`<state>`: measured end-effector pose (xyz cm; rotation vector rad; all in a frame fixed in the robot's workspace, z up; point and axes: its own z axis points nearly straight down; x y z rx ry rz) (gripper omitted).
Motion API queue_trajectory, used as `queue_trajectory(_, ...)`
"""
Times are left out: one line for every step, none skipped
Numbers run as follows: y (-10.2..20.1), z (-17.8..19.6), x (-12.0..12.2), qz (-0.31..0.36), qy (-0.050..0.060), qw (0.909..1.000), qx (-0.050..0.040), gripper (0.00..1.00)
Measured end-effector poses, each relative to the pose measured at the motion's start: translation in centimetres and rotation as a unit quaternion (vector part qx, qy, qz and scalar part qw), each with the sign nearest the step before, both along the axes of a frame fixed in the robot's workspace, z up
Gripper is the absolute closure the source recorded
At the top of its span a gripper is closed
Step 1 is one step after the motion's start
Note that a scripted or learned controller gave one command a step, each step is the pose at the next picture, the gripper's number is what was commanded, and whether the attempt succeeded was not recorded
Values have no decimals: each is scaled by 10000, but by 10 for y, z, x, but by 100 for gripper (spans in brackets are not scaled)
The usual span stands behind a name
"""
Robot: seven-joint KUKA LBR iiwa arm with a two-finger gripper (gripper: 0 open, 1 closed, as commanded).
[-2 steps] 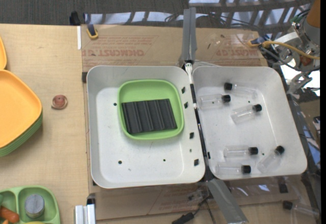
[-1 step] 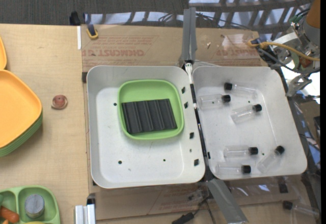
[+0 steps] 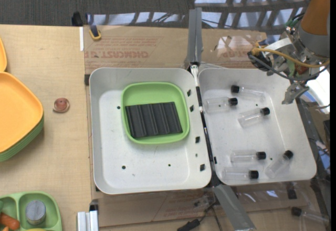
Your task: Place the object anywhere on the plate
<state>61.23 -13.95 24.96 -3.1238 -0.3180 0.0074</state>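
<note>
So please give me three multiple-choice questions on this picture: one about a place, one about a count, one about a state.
1. Where does the green plate lie?
A. in the left bin
B. in the right bin
C. on the wooden bench

2. How many clear vials with black caps lie in the right bin?
A. three
B. six
C. nine

3. What is on the green plate?
A. a vial
B. a dark ribbed slab
C. an orange dish

Answers: 1 A, the plate sits inside the left bin's walls. 2 B, six black caps show, such as one. 3 B, the slab covers the plate's middle, and all vials lie in the right bin.
</note>
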Motion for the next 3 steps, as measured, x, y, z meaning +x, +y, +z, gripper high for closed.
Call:
queue_trajectory(-68, -11, 34, 40, -5, 10000, -7, 0)
queue_trajectory(-61, -28, 38, -1, 0, 10000, -3, 0)
queue_trajectory(-41, -10, 19, 1, 0, 10000, 2, 0)
